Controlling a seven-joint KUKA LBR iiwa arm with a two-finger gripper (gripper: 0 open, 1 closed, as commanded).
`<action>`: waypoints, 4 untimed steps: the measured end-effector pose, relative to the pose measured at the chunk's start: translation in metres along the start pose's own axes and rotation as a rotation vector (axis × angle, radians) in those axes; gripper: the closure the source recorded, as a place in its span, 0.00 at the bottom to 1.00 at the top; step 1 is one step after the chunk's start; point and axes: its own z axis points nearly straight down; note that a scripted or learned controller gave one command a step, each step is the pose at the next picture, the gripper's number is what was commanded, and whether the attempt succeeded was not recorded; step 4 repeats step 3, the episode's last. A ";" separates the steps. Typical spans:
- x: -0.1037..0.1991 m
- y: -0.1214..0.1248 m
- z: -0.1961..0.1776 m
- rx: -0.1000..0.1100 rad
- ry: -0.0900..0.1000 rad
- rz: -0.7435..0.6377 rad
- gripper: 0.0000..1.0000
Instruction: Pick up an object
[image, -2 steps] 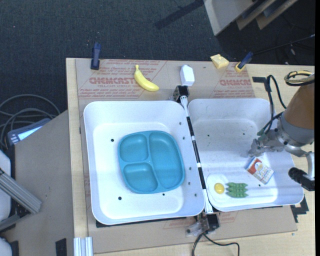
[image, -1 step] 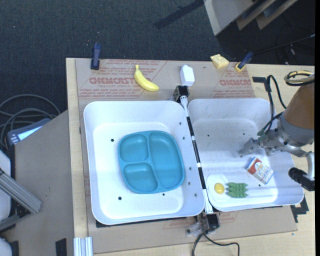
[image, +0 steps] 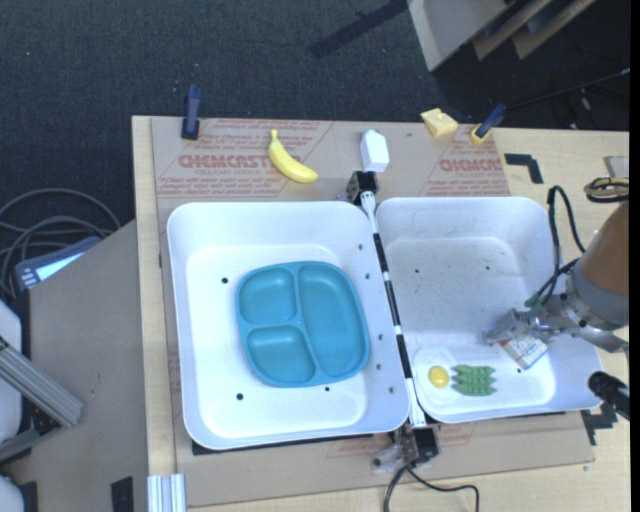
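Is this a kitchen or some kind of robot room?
Probably a robot lab, not a kitchen. Two white bins sit on a taped cardboard bench, holding toy food such as a plastic egg and a blue divided plate. Cables trail over the carpet, and a robot hand reaches in.

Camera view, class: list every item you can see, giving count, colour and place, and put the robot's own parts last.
bins: 2, white, side by side on the bench
divided plate: 1, blue, in the left bin
fried egg toy: 1, white with yellow yolk, right bin, near corner
pea pods toy: 1, green, beside the egg
banana: 1, yellow, on the bench behind the left bin
cheese wedge: 1, yellow, bench's far edge
clamps: 2, blue, bench's far edge
arm: 1, grey and orange, over the right bin
end effector: 1, low in the right bin
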 end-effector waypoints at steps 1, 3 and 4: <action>0.000 0.001 -0.010 -0.003 -0.001 0.000 1.00; 0.152 0.040 -0.112 -0.003 -0.001 -0.002 1.00; 0.152 0.040 -0.112 -0.003 -0.001 -0.002 1.00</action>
